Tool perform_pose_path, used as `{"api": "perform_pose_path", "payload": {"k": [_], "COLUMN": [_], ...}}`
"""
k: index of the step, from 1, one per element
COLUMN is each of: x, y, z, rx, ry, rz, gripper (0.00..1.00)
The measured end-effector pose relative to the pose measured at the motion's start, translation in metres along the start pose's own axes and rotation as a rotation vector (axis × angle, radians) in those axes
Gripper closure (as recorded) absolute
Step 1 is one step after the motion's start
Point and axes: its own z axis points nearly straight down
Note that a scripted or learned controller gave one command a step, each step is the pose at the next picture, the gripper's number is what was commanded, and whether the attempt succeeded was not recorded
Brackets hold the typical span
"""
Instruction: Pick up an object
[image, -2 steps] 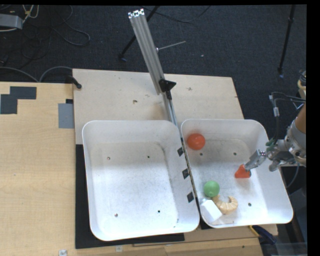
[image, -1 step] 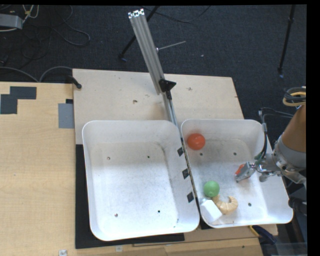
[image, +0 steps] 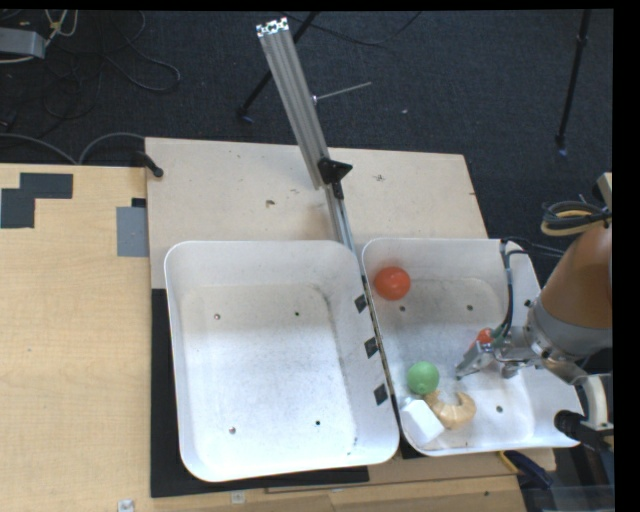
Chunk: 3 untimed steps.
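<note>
In the right bin (image: 455, 255) an orange-red ball (image: 391, 283) rests near the far left corner. A green ball (image: 422, 377) lies lower down by the divider, and just below it a tan, bun-like piece (image: 455, 409) leans on a white block (image: 422, 421). The gripper (image: 478, 361) reaches in from the right at mid-height of this bin, low over the floor. It sits about a ball's width to the right of the green ball and above the tan piece. Nothing shows between its fingers.
The left bin (image: 190, 300) adjoins the right one along a divider with black clips (image: 370, 347). A slanted aluminium post (image: 300, 110) rises behind the bins. The arm's orange band (image: 585, 280) hangs over the right bin's right rim.
</note>
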Motion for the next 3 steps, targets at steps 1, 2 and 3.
{"api": "perform_pose_path", "payload": {"k": [1, 2, 3], "x": [-0.002, -0.012, -0.013], "y": [0.0, 0.004, 0.004], "z": [-0.013, -0.069, -0.122], "rx": [-0.003, -0.011, -0.012], "ry": [-0.001, -0.005, -0.005], "rz": [0.006, 0.004, -0.001], "gripper": [1.0, 1.0, 1.0]}}
